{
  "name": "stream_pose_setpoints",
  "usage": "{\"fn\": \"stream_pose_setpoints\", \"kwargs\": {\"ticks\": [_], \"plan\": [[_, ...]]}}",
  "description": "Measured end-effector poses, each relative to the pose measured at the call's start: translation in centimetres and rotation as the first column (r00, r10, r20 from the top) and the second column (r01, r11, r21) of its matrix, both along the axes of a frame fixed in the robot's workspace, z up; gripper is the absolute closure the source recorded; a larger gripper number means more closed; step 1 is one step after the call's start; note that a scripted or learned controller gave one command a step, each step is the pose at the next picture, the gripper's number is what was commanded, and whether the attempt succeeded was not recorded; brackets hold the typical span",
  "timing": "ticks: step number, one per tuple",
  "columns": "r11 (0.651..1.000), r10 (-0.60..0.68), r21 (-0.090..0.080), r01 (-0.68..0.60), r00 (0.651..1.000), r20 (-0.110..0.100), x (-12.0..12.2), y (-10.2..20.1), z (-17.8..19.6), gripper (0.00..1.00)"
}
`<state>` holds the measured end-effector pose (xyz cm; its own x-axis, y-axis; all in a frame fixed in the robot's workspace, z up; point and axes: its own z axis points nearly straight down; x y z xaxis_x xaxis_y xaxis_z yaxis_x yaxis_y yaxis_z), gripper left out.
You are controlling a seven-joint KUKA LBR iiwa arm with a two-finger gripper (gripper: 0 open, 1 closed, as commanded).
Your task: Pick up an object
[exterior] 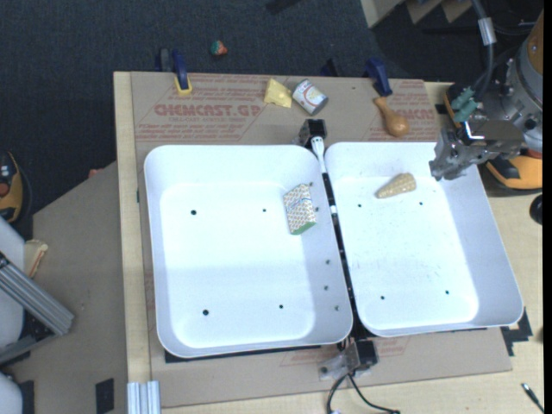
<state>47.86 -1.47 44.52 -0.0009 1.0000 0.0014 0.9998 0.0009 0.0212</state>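
Two white bins sit side by side on the bench: the left bin (172, 231) holds one small patterned packet (299, 208) near its upper right corner, and the right bin (483, 257) holds one tan cone-shaped object (396, 185) near its upper edge. The gripper (444, 167) hangs over the right bin's upper right rim, well to the right of the cone and apart from it, with nothing seen between its parts. Beyond the right bin's far rim lie three loose things on the board: one yellow piece (278, 94), one small white box (310, 97) and one brown pear-shaped object (392, 117).
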Motion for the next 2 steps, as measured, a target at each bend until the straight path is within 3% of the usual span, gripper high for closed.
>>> {"fn": "stream_pose_setpoints", "kwargs": {"ticks": [1,2], "plan": [[1.000,0.001,-0.001,-0.001,0.999,-0.036,-0.1,3.7,-15.6,1.00],[1.000,0.000,0.001,0.000,1.000,0.001,0.1,3.5,7.5,1.00]]}}
